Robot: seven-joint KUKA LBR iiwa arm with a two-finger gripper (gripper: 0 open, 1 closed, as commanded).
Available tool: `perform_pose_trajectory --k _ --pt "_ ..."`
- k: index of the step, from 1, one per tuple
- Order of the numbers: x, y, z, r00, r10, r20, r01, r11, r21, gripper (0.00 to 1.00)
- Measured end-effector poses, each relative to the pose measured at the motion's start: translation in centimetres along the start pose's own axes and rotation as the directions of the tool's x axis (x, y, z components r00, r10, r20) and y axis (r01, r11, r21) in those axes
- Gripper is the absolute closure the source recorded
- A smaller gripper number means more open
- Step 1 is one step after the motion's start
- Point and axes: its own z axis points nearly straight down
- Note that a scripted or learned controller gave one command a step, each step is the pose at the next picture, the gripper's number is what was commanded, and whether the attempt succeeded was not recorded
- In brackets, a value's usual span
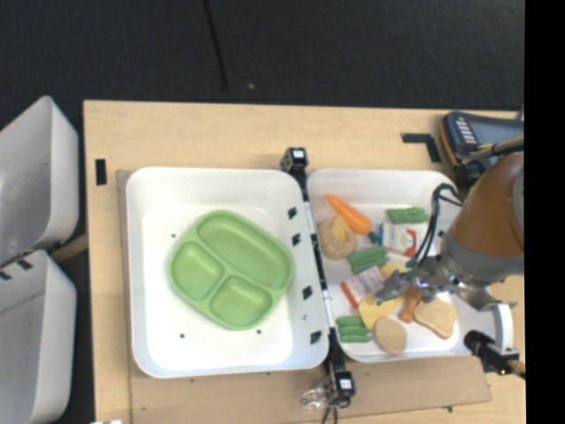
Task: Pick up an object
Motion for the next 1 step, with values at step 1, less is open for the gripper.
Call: perform_pose_trajectory --k 1 --pt "1.12 5.42 2.68 1.0 -0.008 0.0 0.008 1.0 -0.014 0.0"
